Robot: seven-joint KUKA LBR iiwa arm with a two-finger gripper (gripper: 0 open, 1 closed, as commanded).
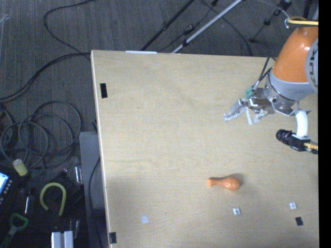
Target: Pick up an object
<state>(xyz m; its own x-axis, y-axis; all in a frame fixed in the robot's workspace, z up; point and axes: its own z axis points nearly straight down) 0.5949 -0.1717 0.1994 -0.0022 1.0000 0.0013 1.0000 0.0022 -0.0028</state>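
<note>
In the camera view, the metal gripper (pixel 243 112) is hovering over the smooth tan wooden surface (pixel 165 138), its thin fingers spread apart and gripping nothing. An orange, pear-shaped object (pixel 226 182) with a tapered neck is lying well below it, apart from it.

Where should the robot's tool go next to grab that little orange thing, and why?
Probably toward the near side of the wooden board and a little left, to hang right over the orange thing. The tool sits well apart from it, farther back on the board, with nothing between its fingers. The orange thing lies alone on its side, so lining up above it comes before going down.
</note>
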